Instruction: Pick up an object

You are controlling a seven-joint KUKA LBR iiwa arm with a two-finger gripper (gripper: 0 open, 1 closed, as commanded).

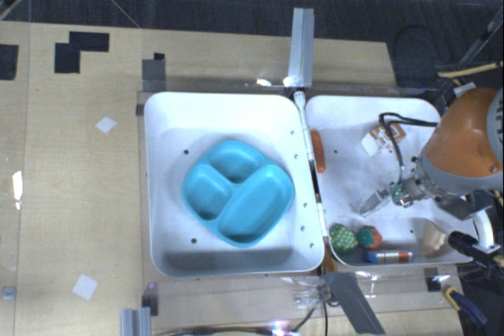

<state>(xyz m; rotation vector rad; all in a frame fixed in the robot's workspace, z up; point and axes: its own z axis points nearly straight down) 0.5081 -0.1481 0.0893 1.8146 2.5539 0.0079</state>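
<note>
In the right bin [346, 122], the gripper [376, 202] hangs spread and empty; no writing is legible.

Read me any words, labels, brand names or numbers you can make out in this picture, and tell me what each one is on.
No text is readable anywhere in this view.
The marker in the right bin: its barrel may carry print, too small and blurred to read.
The blue divided plate in the left bin: no lettering visible.
The black squares on the bench: plain patches, no characters.
</note>
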